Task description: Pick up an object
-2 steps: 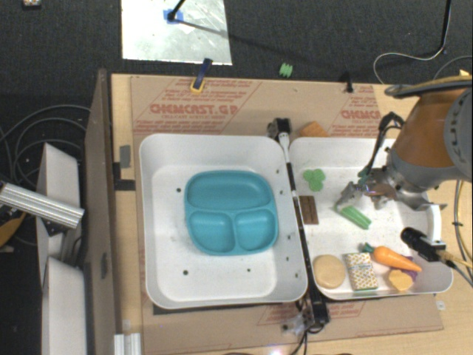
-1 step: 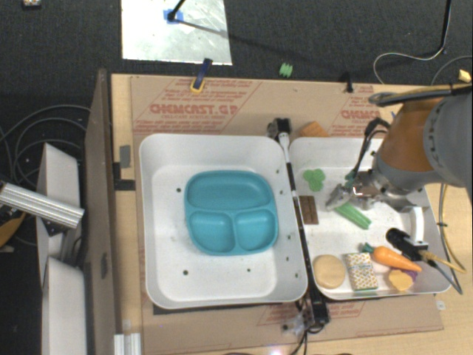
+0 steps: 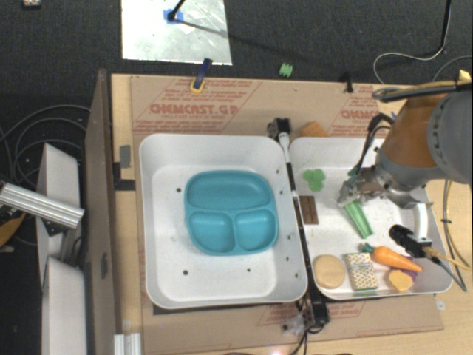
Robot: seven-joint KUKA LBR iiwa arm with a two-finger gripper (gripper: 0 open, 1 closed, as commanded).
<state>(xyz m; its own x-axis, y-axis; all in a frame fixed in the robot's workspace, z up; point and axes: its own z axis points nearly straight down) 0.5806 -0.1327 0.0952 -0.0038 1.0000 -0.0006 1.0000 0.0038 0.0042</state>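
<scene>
In the right bin lie several small objects: a light green stick, a small green piece, a brown block, a tan round disc, a patterned square, an orange carrot and a yellow piece. My gripper hangs low in this bin, directly over the upper end of the green stick. The wrist hides the fingertips. Whether the stick sits between them is unclear.
The left bin holds a blue divided tray. An orange block rests on the cardboard just behind the right bin. A black divider runs between the bins. Cables trail at the right edge.
</scene>
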